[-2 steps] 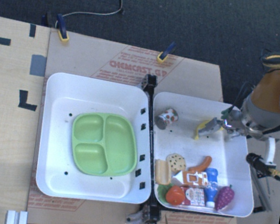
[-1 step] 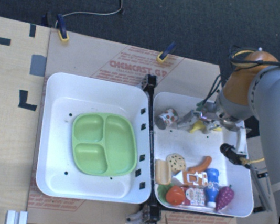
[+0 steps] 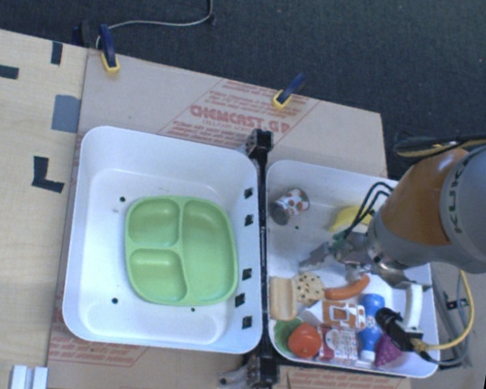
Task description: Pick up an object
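Observation:
My gripper [image 3: 333, 253] hangs low over the middle of the right bin [image 3: 318, 185], at the end of the grey arm with its orange band [image 3: 414, 207]. Just below it lie a speckled cracker [image 3: 307, 287] and an orange sausage-shaped piece [image 3: 347, 287]. A yellow item [image 3: 346, 217] sits right behind the gripper, partly hidden by the wrist. A small spotted cup [image 3: 289, 204] lies at the back left of this bin. I see nothing held by the gripper.
The right bin's front holds a tan block [image 3: 281, 298], a red tomato [image 3: 304, 340], a red-and-white packet [image 3: 345, 330], blue [image 3: 372, 305] and purple [image 3: 387, 352] pieces. A green divided plate [image 3: 181, 251] lies in the left bin [image 3: 93, 210].

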Robot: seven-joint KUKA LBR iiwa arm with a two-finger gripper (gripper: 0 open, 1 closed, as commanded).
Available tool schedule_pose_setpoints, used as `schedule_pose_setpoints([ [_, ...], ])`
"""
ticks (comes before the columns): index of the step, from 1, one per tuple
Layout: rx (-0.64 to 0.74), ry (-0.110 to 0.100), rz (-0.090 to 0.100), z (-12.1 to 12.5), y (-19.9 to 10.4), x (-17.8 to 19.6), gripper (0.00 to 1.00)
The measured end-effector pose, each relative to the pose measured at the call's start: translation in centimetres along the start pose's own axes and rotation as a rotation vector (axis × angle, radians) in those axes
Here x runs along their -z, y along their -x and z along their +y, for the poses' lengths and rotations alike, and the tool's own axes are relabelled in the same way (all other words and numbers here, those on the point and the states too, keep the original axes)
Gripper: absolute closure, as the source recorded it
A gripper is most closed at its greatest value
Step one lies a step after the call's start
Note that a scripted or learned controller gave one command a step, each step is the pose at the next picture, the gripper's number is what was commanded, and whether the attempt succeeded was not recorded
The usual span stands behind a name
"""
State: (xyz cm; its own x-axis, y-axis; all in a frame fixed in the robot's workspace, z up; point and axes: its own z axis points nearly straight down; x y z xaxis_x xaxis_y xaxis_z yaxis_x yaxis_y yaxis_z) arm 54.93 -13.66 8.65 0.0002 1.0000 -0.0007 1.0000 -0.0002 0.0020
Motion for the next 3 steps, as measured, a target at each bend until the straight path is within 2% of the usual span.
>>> schedule_pose_setpoints([
  [1,0.001,0.006,-0.001,-4.4,-0.4,0.0,0.0],
  [2,0.0,-0.002,-0.001,-0.9,3.9,6.1,0.0],
  [3,0.012,0.008,0.014,-3.6,5.9,0.4,0.0],
])
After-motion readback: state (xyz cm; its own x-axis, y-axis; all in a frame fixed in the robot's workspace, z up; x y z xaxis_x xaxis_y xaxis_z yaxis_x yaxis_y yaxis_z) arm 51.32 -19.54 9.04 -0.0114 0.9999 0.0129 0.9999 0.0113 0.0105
